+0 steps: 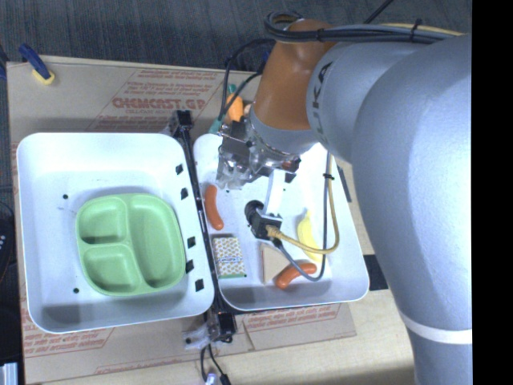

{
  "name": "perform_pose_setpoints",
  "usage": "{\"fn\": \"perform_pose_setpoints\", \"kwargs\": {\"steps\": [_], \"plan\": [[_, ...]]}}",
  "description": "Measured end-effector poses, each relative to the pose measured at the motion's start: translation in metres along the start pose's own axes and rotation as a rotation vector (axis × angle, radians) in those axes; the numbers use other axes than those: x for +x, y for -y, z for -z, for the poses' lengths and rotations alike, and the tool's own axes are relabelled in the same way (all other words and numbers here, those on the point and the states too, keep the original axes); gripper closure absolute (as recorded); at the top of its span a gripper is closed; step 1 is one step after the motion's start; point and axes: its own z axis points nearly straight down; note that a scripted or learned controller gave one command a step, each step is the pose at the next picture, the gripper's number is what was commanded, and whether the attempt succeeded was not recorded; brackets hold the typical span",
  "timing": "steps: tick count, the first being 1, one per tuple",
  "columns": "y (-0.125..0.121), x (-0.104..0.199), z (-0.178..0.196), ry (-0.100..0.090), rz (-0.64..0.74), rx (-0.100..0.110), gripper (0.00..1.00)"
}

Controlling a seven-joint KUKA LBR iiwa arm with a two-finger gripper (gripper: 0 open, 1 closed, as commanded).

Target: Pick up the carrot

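Reaching in from three o'clock, the grey arm (401,135) with its orange band (292,79) hangs over the right bin (353,283), its claw (232,175) low near that bin's ten o'clock corner. Whether the claw is spread or pressed together cannot be told from this slanted view, and nothing shows between its tips. Just at six o'clock of the claw, an orange carrot-like piece (212,207) lies lengthwise against the bin's nine o'clock wall, apart from the claw. A second orange piece (292,275) rests near the bin's six o'clock edge. Between them sits a small patterned packet (229,257), and a yellow item (309,231) lies toward three o'clock, partly hidden by a black cable fitting (258,219). In the left bin (40,215), a green sectioned plate (128,243) sits near the middle. Both bins rest on cardboard (144,95) on the bench.
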Motion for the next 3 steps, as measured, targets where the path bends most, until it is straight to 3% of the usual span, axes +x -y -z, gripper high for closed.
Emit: {"fn": "perform_pose_setpoints", "kwargs": {"steps": [1, 2, 3], "plan": [[0.030, -0.037, 0.040, 0.000, 0.117, 0.002, 1.00], [0.117, 0.039, -0.038, 0.001, 0.102, 0.004, 1.00], [0.045, 0.009, 0.060, 0.000, 0.037, -0.001, 1.00]]}}
